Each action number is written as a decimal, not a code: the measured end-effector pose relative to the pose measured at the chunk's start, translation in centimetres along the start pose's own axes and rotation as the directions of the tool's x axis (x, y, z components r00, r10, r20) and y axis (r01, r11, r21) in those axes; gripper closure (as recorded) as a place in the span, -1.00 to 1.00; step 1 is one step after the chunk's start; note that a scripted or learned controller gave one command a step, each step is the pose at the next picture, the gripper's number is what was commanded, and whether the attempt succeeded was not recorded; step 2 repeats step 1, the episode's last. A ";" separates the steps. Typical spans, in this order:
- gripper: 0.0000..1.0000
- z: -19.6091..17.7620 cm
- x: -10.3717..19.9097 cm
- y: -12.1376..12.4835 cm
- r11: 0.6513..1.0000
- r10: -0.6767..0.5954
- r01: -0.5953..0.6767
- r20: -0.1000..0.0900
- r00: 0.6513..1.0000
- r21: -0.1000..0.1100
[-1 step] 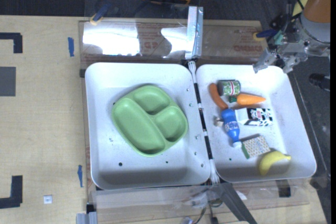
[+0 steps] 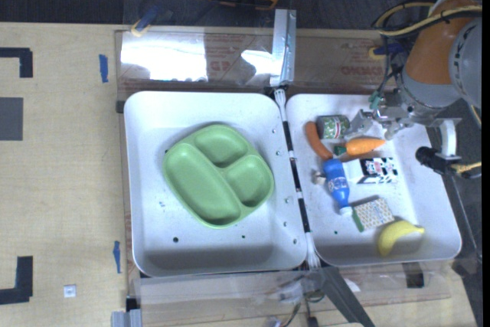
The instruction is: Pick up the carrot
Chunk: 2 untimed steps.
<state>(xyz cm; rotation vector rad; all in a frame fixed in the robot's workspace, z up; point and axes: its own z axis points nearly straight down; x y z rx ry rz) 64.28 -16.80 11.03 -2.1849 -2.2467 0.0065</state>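
Observation:
The orange carrot [image 2: 365, 145] lies roughly crosswise in the right bin [image 2: 440, 199], near its middle, with its thicker end pointing left. My gripper [image 2: 382, 119] hangs just beyond the carrot, over the bin's far right part, and its metal tip sits close to the carrot's upper side. I cannot make out any contact between them. The grey arm with its orange band comes in from the upper right.
Around the carrot are a green can [image 2: 332, 126], a red sausage [image 2: 313, 138], a blue bottle [image 2: 337, 183], a black-and-white carton [image 2: 380, 168], a speckled sponge [image 2: 370, 213] and a yellow banana [image 2: 398, 235]. The left bin [image 2: 145, 134] holds a green divided plate [image 2: 220, 174].

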 end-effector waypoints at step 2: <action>-1.00 2.5 2.1 -5.4 0.950 0.311 -0.311 -0.001 0.950 -0.012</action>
